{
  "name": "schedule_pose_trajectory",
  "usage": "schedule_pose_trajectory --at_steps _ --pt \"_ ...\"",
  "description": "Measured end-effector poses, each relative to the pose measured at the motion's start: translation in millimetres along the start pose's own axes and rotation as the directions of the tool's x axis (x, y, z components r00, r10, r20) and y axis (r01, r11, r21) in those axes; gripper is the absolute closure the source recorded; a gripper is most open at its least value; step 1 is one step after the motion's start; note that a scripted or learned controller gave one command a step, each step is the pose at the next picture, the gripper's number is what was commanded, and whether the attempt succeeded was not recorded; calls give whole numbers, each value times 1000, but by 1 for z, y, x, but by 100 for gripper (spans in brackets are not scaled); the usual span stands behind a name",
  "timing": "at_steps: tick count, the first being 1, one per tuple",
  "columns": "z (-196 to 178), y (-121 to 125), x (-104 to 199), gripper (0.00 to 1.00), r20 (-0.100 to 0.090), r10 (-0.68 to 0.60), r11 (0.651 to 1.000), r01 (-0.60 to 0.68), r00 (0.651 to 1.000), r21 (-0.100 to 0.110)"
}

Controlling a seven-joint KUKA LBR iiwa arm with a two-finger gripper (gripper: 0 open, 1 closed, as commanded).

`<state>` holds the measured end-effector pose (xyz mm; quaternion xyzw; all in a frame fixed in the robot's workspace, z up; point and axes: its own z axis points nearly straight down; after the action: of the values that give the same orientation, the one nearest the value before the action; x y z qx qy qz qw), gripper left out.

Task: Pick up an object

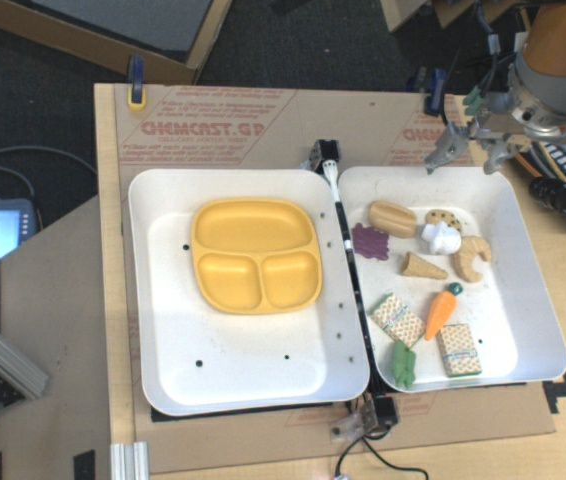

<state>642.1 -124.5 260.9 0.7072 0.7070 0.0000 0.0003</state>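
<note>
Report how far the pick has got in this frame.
Done: nothing yet by the look of it; the carrot, bread roll and other toy foods all lie in the right bin. In hand: the gripper hangs above that bin's far edge, with no object between its fingers. Left: come down on one item, close on it and lift. The yellow tray sits in the left bin.

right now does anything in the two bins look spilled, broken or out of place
Nothing stands out. The yellow three-compartment plate lies flat in the left white bin. The toy foods, such as the orange carrot and purple piece, lie scattered inside the right white bin.
</note>
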Motion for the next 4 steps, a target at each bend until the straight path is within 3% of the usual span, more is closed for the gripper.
schedule_pose_trajectory --at_steps 1,2,3,4 --pt "130 -54 -11 0 -3 3 1000 -3 1000 16" --pt "177 10 12 0 1 -4 1000 4 1000 -6" --pt "175 24 -67 0 1 3 1000 -3 1000 1" --pt "174 -38 -96 0 -11 0 1000 0 1000 -2"
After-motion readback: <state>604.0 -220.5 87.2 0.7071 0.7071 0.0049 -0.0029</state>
